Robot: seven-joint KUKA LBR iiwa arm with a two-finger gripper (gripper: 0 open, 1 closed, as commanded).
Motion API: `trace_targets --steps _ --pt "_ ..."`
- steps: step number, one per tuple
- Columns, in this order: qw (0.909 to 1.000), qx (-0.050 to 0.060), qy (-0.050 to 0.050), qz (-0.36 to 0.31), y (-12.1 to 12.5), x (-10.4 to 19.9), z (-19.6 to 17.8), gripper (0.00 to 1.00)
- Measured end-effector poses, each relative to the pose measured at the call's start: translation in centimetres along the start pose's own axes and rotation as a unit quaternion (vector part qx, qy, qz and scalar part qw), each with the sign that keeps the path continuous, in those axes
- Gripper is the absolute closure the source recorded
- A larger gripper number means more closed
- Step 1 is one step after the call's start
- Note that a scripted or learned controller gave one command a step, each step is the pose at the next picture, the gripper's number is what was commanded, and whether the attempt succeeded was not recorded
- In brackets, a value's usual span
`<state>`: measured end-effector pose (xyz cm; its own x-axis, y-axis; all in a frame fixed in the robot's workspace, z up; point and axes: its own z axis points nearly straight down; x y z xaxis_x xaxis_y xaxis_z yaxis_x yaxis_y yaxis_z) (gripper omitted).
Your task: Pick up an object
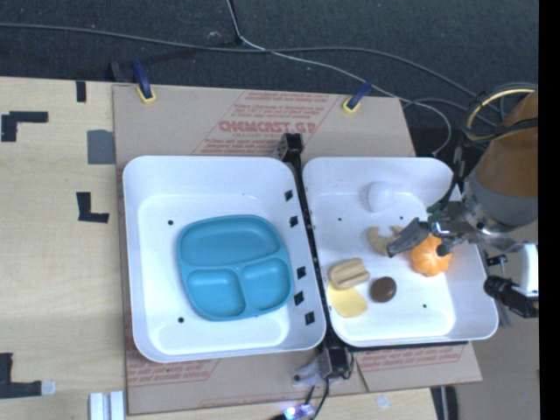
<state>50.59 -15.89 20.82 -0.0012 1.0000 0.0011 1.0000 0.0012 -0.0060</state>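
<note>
We see the arm (506,178) reaching in from the right, its gripper (426,239) low over the right bin (437,324) — fingers spread beside an orange fruit (429,258), not gripping it. Nearby lie a bun (348,273), a brown disc (382,290) and a white ball (381,197) — the left bin (153,322) holds a blue divided plate (234,265).

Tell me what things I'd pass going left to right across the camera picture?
Blue divided plate → tan bun-shaped toy → brown round toy → orange ball by the gripper.
</note>
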Motion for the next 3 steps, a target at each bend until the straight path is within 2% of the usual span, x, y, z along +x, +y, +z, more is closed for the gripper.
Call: trace_targets --steps 1,2,3 --pt "1.0 0.0 0.0 0.001 -0.4 -0.4 4.5 0.0" --pt "1.0 0.0 0.0 0.001 -0.4 -0.6 10.7 0.0" --pt "1.0 -0.001 0.0 0.0 -0.3 -0.5 9.6 1.0"
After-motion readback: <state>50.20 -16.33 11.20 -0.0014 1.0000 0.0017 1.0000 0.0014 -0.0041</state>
